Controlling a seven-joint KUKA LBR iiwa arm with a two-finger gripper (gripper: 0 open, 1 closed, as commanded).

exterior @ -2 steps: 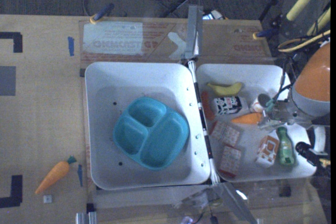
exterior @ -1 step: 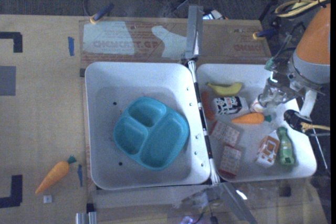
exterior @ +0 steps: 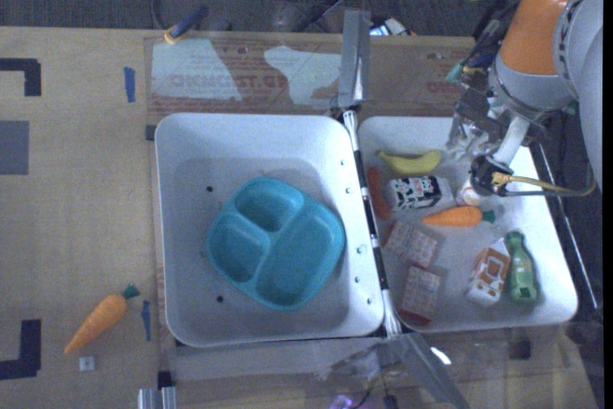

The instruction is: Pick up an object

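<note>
— What stands on the counter point(exterior: 77, 158)?

— Two white bins, side by side. The left bin point(exterior: 182, 144) holds a teal divided plate point(exterior: 278, 242) at its middle. The right bin point(exterior: 560, 292) holds the small things.

— And the arm?

— The arm point(exterior: 541, 43) comes in from the upper right of the frame. Its gripper point(exterior: 467, 141) hangs over the upper right part of the right bin. I cannot tell whether the gripper is apart or together.

— What lies closest to it?

— A banana point(exterior: 410, 162) lies to the gripper's left, near the bin's upper wall. A black-and-white carton point(exterior: 415, 192) lies just below the banana. An orange carrot point(exterior: 452, 216) lies close below the gripper, slightly left, with its green end to the right.

— And lower down?

— A green bottle point(exterior: 518, 268) lies in the bin's lower right corner, with a small carton point(exterior: 489, 275) just beside it on the left. Two square wafers point(exterior: 420, 244) lie toward the bin's lower left. A loose carrot point(exterior: 96, 323) lies on the counter at the lower left of the frame, outside both bins.
</note>
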